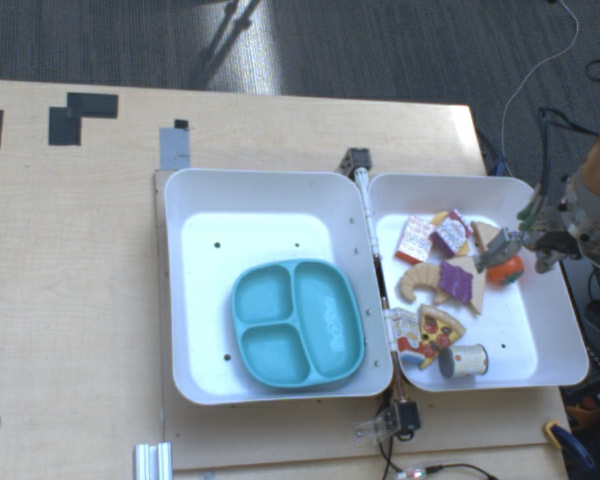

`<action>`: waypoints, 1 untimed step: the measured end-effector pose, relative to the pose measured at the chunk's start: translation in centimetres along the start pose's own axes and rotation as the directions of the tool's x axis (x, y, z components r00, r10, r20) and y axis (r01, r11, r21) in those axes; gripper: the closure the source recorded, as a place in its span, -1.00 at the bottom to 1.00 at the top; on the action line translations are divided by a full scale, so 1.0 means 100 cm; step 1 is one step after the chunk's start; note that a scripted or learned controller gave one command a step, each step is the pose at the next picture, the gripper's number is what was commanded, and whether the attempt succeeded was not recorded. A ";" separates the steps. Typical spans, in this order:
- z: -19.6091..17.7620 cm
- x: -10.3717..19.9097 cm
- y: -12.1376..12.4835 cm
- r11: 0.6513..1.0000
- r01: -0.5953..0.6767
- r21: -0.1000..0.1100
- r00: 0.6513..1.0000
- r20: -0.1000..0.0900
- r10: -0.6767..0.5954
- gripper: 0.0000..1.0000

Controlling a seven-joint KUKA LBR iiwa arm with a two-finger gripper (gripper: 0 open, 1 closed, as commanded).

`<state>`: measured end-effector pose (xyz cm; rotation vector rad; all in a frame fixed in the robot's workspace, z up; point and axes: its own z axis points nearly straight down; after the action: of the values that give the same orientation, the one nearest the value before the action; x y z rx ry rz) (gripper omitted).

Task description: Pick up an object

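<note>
Several toys crowd the right bin [550, 353]; the end effector [508, 251], grip state unclear, could snag neighbours beside the orange toy [504, 269].

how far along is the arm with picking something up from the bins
Done: the gripper has reached the right bin, just above the orange-red toy. In hand: nothing visibly held. Left: grasp and lift; the other toys lie in that bin, the blue tray in the left.
</note>
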<state>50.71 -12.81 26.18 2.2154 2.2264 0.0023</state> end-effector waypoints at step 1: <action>0.138 -0.010 0.035 1.000 -0.003 0.004 1.000 -0.001 0.003 -1.00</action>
<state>54.23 -13.83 12.38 2.2207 2.2260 -0.0013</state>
